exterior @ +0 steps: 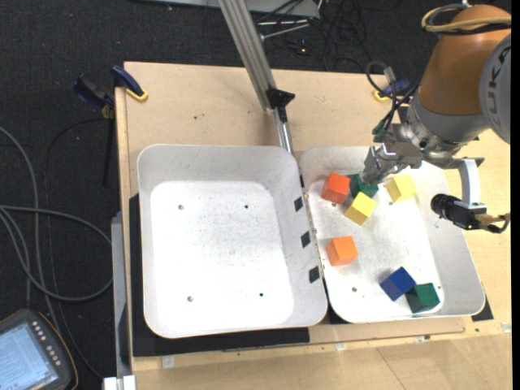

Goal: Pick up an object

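Overhead, the wooden bench top (203, 96) fills the middle of the frame and bears two shallow white plastic bins side by side. Left bin (219, 238): largest item, speckled floor, nothing resting on it. Right bin (455, 258): holds all the blocks.

Grey KUKA arm with the orange band (463, 63) enters from the upper right of the frame and slants down toward the upper part of the right bin. Its two-finger gripper (374, 173) sits low over a cluster of blocks there; whether the fingers are spread or pressed together cannot be told from this angle.

Cluster just under and beside the gripper tip: small dark green cube (367, 190), mostly hidden, touching a yellow cube (360, 208) just below it; an orange cube (335, 188) just to the left; a second, paler yellow cube (400, 188) just to the right.

Mid-bin, apart from the cluster: another orange cube (342, 250).

Lower right of the bin: blue cube (397, 283) touching a green cube (423, 297) near the rim.
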Controlling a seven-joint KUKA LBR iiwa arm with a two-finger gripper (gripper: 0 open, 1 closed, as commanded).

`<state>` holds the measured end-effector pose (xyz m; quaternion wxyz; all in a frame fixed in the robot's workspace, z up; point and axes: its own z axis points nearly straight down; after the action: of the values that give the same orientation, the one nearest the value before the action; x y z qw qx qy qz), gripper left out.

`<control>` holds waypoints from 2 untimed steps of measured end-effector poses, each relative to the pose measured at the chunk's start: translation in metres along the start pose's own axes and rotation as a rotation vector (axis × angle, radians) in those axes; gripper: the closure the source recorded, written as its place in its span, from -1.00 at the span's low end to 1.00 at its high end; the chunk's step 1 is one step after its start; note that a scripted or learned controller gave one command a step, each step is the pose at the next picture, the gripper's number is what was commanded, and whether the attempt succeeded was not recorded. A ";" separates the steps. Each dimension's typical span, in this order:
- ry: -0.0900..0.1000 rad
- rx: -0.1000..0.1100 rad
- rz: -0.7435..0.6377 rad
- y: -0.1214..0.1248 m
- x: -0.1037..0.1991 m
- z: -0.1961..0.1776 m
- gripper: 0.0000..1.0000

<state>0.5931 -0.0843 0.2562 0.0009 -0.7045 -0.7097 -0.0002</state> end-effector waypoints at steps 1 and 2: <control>0.001 0.001 0.000 -0.028 0.050 0.005 1.00; 0.000 0.000 -0.001 -0.040 0.100 -0.001 1.00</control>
<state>0.5521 0.0150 0.2569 0.0010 -0.7041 -0.7101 -0.0004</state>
